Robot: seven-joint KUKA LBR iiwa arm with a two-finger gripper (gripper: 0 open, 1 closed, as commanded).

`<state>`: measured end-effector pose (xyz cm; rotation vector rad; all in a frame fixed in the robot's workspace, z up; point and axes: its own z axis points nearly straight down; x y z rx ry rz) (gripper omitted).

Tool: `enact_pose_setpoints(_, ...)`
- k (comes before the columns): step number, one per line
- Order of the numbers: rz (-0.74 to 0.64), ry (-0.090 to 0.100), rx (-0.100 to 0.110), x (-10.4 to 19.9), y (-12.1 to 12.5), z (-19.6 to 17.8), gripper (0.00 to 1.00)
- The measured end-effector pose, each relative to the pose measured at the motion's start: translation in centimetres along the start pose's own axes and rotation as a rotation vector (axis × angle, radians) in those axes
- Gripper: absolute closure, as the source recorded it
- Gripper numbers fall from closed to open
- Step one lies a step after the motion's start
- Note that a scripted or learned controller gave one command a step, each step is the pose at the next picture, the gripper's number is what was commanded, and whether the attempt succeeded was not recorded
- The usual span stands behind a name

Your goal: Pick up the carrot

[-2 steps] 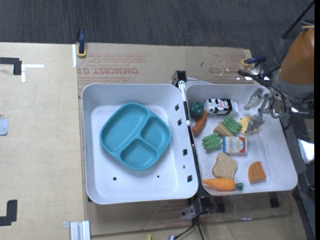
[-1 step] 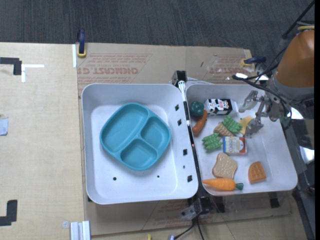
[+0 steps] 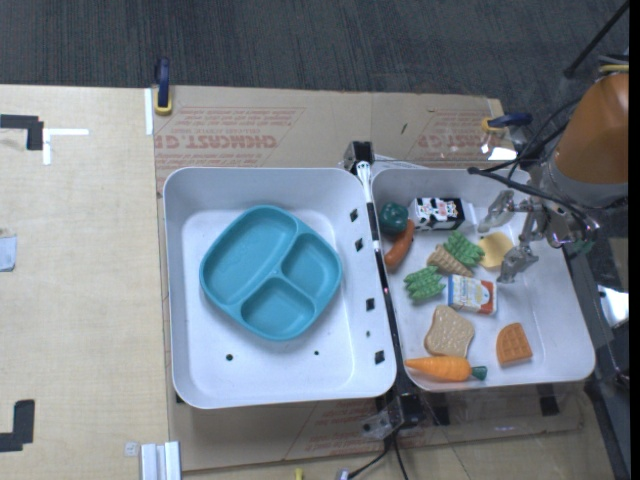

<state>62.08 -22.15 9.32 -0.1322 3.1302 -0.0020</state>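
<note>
Orange and long, the carrot (image 3: 437, 369) lies at the near edge of the right bin (image 3: 570, 368), down and to the left of the pincer (image 3: 515, 238), well apart from it. I can't tell how the pincer is set; it hangs over the far right part of that bin, and I see nothing in it.

What could go wrong? I think the carrot is hard to grab because it lies right against the bin wall, so the pincer may bump the wall or push the carrot away. A slice of bread (image 3: 449, 333) touches it too, and might get picked by mistake. Another orange thing (image 3: 400, 247), which could be a second carrot, lies to the left of the pincer by the bin's left wall. The pincer may go for the wrong one.

Counting: two white bins, one blue plate (image 3: 270, 272) in the left bin (image 3: 190, 368), one bread slice, one waffle (image 3: 513, 345), two green veggies (image 3: 424, 284), one milk carton (image 3: 438, 212).
</note>
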Motion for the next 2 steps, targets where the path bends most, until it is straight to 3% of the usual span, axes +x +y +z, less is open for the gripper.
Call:
enact_pose_setpoints(1, -0.316, 0.001, -0.003, 2.1, 4.9, -4.4, 0.00)
enact_pose_setpoints(2, -0.407, -0.006, -0.001, 2.6, 10.2, -0.6, 0.00)
